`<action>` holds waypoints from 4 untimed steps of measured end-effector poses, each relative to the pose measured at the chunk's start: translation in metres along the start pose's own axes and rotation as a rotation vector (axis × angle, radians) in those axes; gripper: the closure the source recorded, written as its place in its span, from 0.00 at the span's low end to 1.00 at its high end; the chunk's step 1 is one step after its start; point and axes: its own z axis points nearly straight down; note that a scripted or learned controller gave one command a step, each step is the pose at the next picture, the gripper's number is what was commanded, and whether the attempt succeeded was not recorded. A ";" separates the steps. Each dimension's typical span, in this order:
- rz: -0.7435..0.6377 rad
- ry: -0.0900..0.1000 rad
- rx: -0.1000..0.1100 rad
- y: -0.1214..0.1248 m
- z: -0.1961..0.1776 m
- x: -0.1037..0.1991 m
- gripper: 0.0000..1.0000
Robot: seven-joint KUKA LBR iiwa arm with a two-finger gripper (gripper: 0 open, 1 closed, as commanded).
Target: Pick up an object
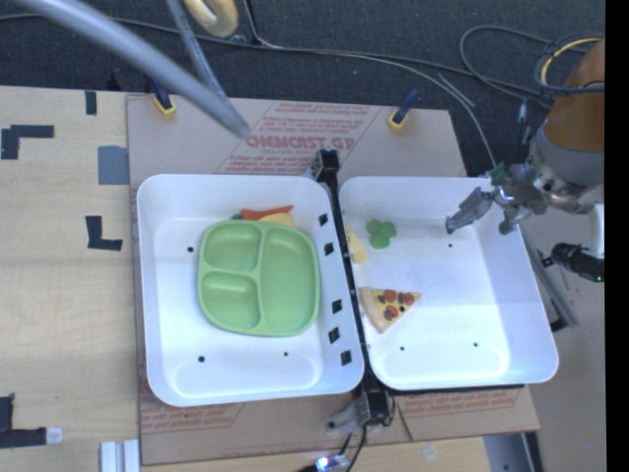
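A: Over the right bin's (511, 352) far right rim, gripper (484, 214) hangs with fingers spread, nothing between them.

B: Objects?

A: Pizza slice (389, 305) lies near that bin's left wall; green piece (380, 231) toward its far left corner. Left bin (167, 293) carries a green divided tray (259, 276). Both bins sit on cardboard (295, 136).

Both white bins (447, 347) look like smooth, slightly glossy plastic. The green divided tray (259, 276) in the left one is matt plastic. Beneath the bins lies dull brown cardboard (295, 131) on pale wood (59, 283).
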 end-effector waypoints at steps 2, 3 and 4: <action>-0.003 -0.003 -0.009 0.009 0.039 -0.002 0.00; -0.002 -0.003 -0.006 0.005 0.101 -0.008 0.00; -0.004 -0.006 -0.014 0.006 0.129 -0.008 0.00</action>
